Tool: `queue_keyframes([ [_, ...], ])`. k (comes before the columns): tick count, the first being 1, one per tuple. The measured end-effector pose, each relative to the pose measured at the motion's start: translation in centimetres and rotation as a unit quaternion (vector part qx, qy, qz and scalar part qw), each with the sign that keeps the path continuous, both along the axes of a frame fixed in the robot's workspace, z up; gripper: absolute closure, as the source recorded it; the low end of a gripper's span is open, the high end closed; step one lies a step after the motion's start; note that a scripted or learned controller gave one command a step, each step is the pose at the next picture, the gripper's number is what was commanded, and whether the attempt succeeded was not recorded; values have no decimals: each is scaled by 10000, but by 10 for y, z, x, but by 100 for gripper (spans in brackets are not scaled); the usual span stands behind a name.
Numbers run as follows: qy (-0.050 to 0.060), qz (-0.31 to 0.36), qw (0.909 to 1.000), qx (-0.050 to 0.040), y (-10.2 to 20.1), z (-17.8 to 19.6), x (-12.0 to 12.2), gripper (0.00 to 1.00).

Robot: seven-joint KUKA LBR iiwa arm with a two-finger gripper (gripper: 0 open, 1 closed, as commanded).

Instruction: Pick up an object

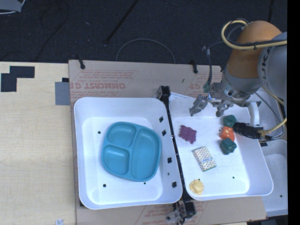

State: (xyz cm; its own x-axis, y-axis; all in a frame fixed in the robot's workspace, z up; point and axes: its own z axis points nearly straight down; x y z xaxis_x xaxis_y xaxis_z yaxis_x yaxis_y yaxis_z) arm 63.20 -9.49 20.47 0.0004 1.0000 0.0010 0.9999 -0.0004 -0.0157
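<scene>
In the right bin (253, 179) lie a purple flat piece (188, 133), a small patterned packet (204, 158), a yellow lump (197, 187) at the front, an orange-red toy (227, 133) and two dark green pieces (228, 146) (229, 121) near the right side. My gripper (209, 106) hangs over the bin's back edge, above and to the right of the purple piece. Its two fingers are spread apart with nothing between them.
The left bin (89, 125) holds a blue divided plate (131, 150). A black divider (171, 144) runs between the bins. Cables and the arm's grey and orange body (253, 50) crowd the back right. Cardboard lies under both bins.
</scene>
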Motion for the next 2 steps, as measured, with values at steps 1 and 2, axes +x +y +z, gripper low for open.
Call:
queue_keyframes([
  [1, -74, 8, 10000, -7, 0, 9, 3, 0],
  [2, -46, 9, 10000, -1, 8, -39, 5, 0],
])
